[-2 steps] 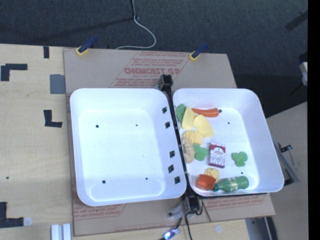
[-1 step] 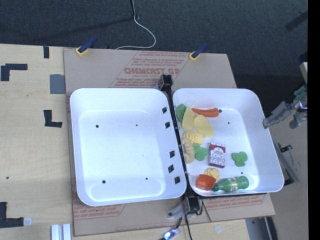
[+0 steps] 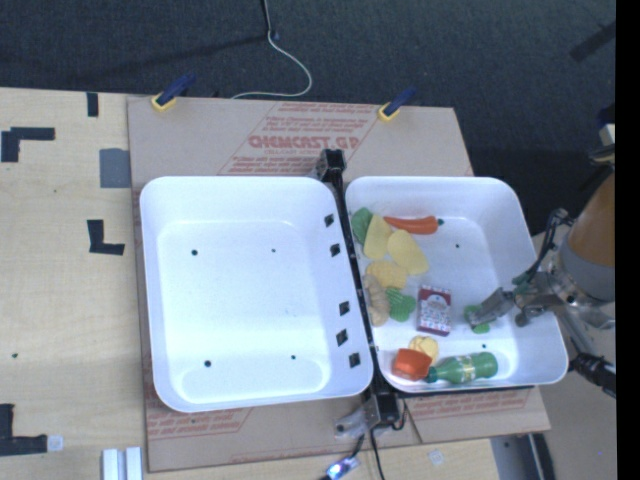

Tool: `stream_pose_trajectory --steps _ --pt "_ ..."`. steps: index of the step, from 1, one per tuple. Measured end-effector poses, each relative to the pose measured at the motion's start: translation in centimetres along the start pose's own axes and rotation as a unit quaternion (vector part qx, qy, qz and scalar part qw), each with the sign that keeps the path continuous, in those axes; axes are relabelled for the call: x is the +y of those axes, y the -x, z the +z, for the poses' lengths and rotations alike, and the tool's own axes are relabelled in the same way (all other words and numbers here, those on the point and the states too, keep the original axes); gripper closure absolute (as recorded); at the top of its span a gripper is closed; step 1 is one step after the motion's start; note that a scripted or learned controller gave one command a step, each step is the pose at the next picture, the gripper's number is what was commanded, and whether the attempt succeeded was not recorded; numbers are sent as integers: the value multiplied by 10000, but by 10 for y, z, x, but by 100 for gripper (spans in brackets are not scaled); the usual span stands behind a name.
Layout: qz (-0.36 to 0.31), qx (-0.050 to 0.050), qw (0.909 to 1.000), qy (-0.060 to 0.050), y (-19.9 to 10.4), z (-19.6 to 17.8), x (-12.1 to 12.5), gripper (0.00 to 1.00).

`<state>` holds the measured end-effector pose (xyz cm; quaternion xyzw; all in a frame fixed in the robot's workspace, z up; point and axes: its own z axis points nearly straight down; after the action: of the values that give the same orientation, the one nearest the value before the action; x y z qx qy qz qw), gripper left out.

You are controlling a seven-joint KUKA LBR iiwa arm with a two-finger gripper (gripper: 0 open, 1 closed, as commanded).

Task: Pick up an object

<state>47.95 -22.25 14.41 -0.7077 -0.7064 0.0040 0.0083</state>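
Approach step: the gripper (image 3: pixel 483 315) hovers right of the red box (image 3: pixel 434 310), grip state unclear; next, descend onto 1 object.

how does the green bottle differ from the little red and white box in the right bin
The green plastic bottle lies on its side along the right white bin's near wall; the small red and white box sits nearer the bin's middle. The bottle is long and rounded, the box short and flat-faced. The bottle touches an orange-red object; the box stands apart. Both lie left of the gripper.
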Motion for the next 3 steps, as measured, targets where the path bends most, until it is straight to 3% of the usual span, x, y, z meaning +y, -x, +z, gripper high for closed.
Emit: stream_pose_trajectory --steps 1,2,3 --pt "-31 -48 9999 119 -54 56 40 100" --pt "-52 -26 9999 135 -114 -30 84 100" --pt "-53 -33 9999 135 -177 -94 144 100"
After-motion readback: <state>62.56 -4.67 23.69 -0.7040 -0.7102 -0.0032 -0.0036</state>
